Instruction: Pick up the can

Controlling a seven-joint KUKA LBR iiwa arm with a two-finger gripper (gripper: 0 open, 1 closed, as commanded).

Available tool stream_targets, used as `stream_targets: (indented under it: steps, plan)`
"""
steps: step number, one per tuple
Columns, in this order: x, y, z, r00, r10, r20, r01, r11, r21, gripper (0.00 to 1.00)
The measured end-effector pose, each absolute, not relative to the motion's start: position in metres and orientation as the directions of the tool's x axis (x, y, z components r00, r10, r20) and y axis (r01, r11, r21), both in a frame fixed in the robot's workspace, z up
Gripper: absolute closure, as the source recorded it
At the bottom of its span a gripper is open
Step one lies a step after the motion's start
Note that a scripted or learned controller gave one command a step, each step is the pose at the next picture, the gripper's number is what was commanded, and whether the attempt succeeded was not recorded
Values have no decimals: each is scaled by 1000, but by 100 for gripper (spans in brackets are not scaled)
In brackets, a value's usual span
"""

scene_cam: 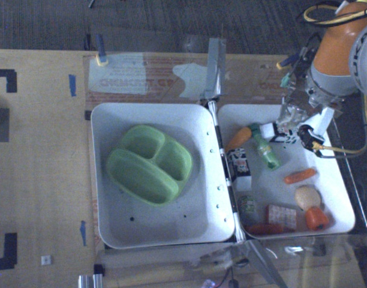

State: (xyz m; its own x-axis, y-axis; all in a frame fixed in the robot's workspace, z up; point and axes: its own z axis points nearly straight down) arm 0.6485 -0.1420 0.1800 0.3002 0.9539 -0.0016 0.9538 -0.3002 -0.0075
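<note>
Camera view: the gripper (pixel 289 126) hangs over the upper part of the right bin (pixel 346 218), at the frame's upper right, and I cannot tell how its jaws stand. The can (pixel 248 205) sits low in that bin against its left wall, well apart from the gripper. Between them lie a green bottle (pixel 265 150), tilted, and a black-and-white carton (pixel 238 161). A carrot (pixel 300 176) lies right of centre. The left bin (pixel 105 221) holds a green divided plate (pixel 149 164).
</note>
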Motion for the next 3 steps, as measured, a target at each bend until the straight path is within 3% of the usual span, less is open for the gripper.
stream_targets:
  steps: [1,2,3]
  plan:
    - [667,-168,324,159,987,-1,987,-159,-3,100]
    - [666,-124,238,117,993,0,993,-117,-6,100]
    - [649,-177,165,131,991,0,991,-131,-7,100]
